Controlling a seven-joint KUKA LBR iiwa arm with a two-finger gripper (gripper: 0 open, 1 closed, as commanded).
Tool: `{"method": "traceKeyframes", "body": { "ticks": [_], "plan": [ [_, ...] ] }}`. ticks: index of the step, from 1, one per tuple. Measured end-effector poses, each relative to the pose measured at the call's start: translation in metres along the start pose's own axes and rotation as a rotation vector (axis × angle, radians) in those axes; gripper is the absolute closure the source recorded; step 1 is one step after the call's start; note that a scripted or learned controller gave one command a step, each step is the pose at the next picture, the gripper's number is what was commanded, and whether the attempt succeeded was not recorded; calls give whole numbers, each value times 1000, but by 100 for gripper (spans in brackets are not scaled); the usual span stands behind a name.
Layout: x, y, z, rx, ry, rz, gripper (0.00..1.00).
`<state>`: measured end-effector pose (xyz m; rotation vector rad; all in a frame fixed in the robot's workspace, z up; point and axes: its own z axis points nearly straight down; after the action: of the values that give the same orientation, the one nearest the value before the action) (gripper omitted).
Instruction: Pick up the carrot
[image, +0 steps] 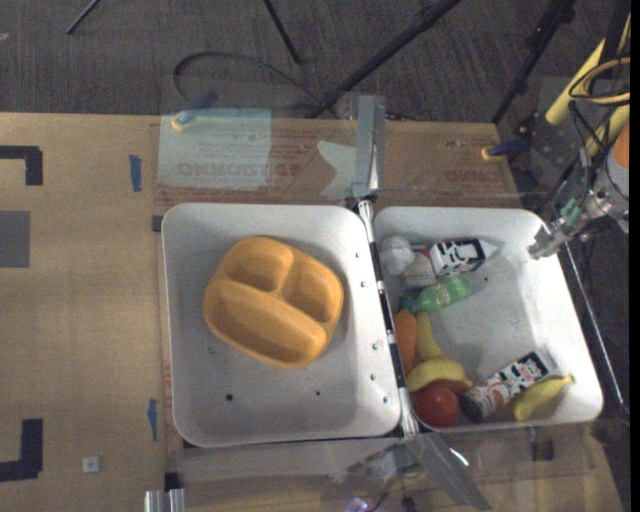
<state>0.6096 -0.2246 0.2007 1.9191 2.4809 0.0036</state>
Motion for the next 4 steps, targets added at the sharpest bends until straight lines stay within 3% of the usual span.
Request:
{"method": "traceKeyframes", "body": {
  "ticks": [1,2,3,4],
  "plan": [
    [-5,19,-65,-2,-3,-104,100],
    [10,63,-64,0,-2,155,100],
    [-12,58,-85,0,-2,354,100],
    [-7,58,-39,7,2,463,100]
  ]
}}
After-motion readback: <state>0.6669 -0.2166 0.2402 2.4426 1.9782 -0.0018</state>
